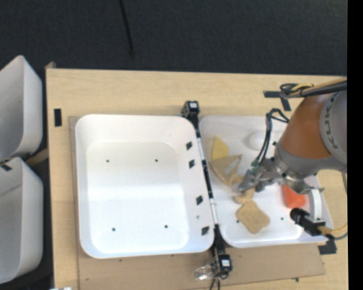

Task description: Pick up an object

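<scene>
Reaching in from the right, the arm point(311, 135) bends down over the right bin point(230, 125). Its gripper point(249, 185) sits low among tan pieces point(252, 216). Its grip state is unclear.

Arm point(317, 135): one unit, rounded housings. Wrist section is a broad orange-brown band, smooth and slightly glossy, domed in outline. Adjoining link at the frame's right is pale grey with part of dark lettering on its side, letters cut off and unreadable in full. Below the orange band sits a grey collar, darker than the link.

Cable: thin, dark, looping up from the tool end alongside the orange band; further dark leads run at the top of the arm.

Gripper point(249, 185): small dark-grey metal assembly, angular, with lighter metallic highlights; fine detail of screws or markings is too small to make out.
</scene>
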`<state>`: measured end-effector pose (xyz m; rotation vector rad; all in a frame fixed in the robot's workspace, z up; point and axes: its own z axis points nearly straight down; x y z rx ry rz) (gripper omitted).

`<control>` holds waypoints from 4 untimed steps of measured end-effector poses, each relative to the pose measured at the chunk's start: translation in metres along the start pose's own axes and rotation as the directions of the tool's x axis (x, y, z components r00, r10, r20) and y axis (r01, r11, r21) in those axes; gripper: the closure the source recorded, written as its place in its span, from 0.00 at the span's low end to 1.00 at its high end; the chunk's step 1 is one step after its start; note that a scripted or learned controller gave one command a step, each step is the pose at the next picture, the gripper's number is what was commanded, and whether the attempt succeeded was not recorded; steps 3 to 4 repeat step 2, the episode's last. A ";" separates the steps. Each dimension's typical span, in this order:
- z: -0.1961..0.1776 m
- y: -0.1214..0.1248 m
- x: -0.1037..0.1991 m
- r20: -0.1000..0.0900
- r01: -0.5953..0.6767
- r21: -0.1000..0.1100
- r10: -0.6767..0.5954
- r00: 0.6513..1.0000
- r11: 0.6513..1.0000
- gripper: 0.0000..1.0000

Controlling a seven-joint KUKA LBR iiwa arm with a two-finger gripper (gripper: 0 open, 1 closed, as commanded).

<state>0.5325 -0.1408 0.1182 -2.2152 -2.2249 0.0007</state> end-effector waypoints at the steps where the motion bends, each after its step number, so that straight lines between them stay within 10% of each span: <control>1: -0.107 0.051 0.084 0.000 0.007 -0.016 -0.007 1.000 1.000 1.00; 2: -0.164 0.062 0.167 -0.001 0.006 -0.010 -0.006 1.000 1.000 1.00; 4: -0.164 0.062 0.167 -0.001 0.006 -0.010 -0.006 1.000 1.000 1.00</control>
